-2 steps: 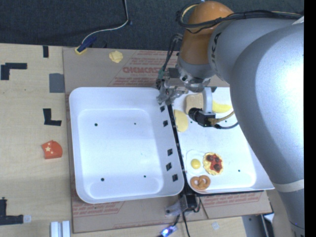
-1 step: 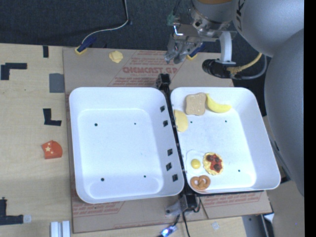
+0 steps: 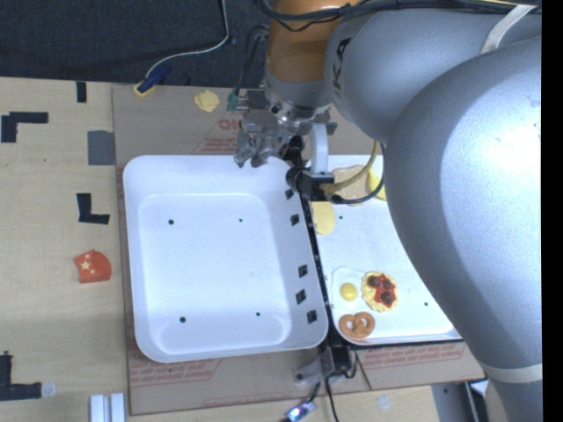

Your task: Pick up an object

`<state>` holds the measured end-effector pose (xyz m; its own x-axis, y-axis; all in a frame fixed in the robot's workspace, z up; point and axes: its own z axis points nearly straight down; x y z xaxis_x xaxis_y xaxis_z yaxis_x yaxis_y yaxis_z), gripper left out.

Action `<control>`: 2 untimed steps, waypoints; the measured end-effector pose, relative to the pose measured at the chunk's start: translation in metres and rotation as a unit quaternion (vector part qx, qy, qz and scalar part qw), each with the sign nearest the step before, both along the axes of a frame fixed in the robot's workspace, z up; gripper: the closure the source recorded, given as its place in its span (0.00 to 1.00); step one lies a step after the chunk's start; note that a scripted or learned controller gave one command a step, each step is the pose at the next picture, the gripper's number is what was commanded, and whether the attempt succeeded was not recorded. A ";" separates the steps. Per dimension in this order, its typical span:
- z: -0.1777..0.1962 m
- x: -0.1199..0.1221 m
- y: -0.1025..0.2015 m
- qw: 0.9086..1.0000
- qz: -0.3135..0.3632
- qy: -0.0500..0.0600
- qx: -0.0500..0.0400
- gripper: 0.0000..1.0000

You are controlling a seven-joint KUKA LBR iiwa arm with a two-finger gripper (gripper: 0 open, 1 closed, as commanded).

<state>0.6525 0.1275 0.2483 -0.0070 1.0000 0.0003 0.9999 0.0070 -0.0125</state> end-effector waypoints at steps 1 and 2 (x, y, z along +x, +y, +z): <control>-0.014 0.001 0.071 1.000 0.001 -0.005 0.000 1.00; 0.114 0.017 0.050 1.000 -0.002 -0.013 0.001 1.00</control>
<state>0.6698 0.1771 0.3626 -0.0022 1.0000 0.0026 0.9999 0.0022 0.0133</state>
